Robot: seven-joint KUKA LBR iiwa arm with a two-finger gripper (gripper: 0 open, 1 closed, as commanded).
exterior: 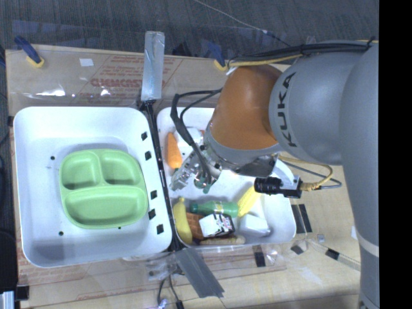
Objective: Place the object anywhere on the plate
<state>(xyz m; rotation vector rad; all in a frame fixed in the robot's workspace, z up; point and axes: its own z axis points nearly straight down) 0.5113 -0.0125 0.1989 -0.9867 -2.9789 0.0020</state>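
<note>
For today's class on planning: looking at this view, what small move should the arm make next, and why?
Probably lower the hand a little toward the items below it in the right bin. It hangs over that bin's pile, near the carrot and above the banana, and I see nothing between its fingers, while the green plate in the left bin has nothing on it.

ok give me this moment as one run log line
gripper low in right bin, above toy food pile | green plate in left bin, nothing on it | carrot by divider | placement not done

The grey arm (322,102) reaches in from the right, orange band bent downward, end effector (193,172) pointing left.
</note>
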